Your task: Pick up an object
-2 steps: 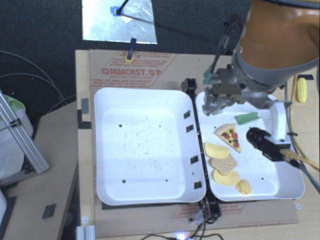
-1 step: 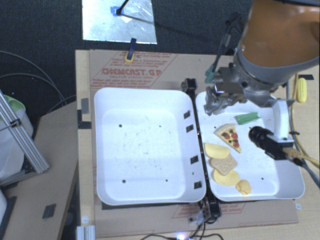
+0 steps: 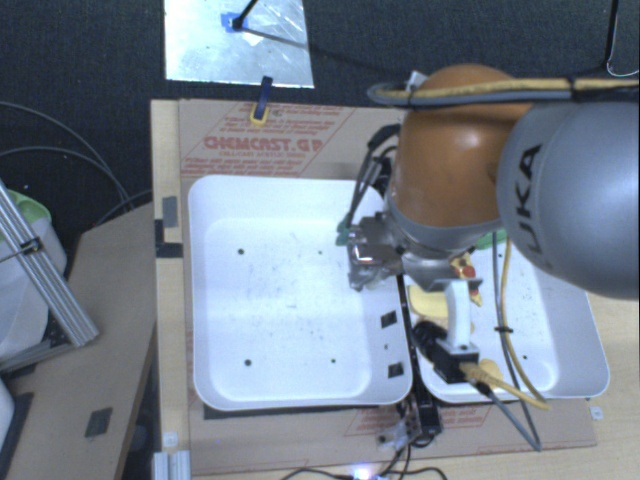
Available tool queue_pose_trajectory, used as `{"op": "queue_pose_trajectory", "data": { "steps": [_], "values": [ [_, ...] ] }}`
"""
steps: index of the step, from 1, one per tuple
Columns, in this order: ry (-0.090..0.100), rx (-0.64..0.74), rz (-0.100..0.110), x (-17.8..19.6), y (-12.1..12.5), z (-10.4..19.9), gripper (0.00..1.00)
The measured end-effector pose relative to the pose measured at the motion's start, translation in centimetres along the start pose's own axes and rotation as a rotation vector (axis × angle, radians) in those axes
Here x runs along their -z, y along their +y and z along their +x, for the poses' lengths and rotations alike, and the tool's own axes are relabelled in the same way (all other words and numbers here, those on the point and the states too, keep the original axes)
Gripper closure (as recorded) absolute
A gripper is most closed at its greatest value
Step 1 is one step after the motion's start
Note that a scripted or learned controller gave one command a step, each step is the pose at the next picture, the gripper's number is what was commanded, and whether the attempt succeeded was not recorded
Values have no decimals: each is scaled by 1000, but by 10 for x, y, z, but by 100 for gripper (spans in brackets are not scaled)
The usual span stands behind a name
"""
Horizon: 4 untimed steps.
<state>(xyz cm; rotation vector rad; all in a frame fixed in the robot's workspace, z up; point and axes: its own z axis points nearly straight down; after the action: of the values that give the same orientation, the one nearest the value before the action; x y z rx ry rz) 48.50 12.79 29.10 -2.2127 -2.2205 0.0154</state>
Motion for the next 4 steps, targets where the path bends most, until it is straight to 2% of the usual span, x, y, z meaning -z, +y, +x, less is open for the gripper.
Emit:
{"op": "queue_pose_trajectory", "data": {
  "steps": [1, 2, 4],
  "values": [
    [7, 2, -25, 113, 1, 2, 100],
    [4, 6, -18, 118, 1, 2, 100],
    [5, 19, -22, 139, 2, 3, 100]
  ]
}}
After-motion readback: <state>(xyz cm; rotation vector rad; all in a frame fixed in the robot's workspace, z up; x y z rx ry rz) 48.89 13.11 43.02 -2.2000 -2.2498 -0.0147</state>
